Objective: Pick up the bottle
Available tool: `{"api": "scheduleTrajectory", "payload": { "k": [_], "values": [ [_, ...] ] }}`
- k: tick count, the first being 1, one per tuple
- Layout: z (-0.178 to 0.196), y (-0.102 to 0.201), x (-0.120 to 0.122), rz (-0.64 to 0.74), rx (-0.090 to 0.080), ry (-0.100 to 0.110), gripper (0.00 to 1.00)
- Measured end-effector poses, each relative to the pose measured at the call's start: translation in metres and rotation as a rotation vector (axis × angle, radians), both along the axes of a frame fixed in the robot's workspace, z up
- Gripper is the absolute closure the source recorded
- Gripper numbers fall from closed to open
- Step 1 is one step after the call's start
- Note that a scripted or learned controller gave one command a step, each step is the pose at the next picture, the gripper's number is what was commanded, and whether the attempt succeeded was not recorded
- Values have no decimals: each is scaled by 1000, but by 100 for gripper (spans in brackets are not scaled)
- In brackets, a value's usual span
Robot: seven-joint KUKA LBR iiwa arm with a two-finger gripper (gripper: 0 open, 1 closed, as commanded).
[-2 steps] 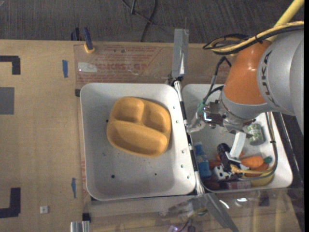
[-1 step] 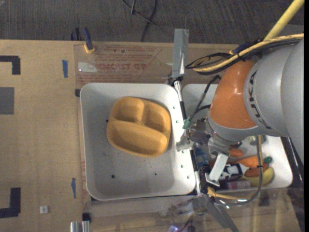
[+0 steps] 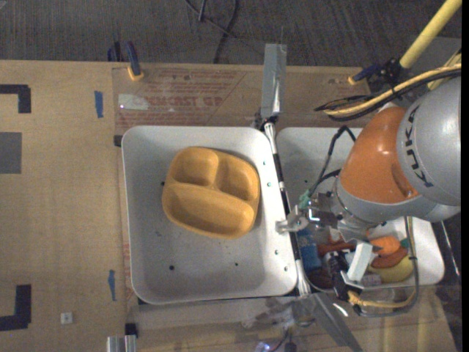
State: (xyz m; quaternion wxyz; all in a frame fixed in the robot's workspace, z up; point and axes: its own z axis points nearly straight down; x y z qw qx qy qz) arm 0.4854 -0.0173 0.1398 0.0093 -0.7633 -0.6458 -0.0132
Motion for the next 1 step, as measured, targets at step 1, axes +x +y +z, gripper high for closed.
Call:
{"api": "scheduleTrajectory", "payload": {
  "k": [1],
  "values": [
    [0,0,0,-1,0,0,0]
  ]
}}
